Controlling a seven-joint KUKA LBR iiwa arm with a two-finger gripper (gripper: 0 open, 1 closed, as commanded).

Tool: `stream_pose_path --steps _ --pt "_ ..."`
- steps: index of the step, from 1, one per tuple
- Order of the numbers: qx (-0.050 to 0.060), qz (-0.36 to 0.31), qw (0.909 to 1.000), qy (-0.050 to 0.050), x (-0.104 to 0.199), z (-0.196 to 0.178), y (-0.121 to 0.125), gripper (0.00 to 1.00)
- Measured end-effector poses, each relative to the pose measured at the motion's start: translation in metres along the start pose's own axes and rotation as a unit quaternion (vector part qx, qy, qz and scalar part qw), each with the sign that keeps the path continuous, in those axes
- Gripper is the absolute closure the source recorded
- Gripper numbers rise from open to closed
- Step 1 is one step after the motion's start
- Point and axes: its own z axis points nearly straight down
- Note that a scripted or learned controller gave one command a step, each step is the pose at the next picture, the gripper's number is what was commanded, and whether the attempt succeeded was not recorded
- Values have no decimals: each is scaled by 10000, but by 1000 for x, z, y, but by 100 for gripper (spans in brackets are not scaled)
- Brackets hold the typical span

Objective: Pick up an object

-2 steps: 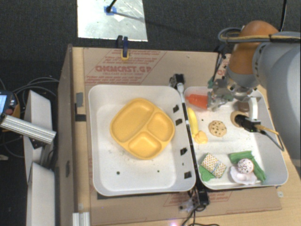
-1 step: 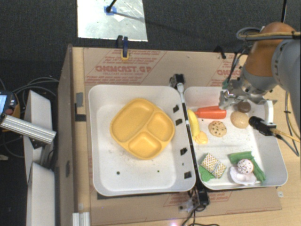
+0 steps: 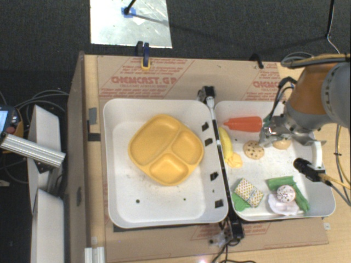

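Cookie [image 3: 253,150] in right bin [image 3: 323,201], gripper [image 3: 267,137] beside

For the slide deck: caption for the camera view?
Grey arm's gripper low in right white bin between orange carrot and round cookie.

Both bins, the left bin [image 3: 118,163] and the right bin [image 3: 323,196], are plain white, and the divided plate [image 3: 164,149] is a warm yellow all over. The carrot [image 3: 244,124] is orange-red, the banana [image 3: 226,144] pale yellow, the cookie [image 3: 253,150] tan with dark specks, and the small packet [image 3: 248,191] shows a checked pattern of green and cream. The tabletop [image 3: 164,78] is brown cardboard printed with red lettering, and the arm [image 3: 315,95] is grey with an orange band.
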Motion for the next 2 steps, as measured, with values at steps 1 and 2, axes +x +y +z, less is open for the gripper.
stream_pose_path --steps 1,2 --pt "-8 6 10000 -7 -18 -20 -51 0" --pt "-107 -48 9999 -34 -41 -78 75 0"
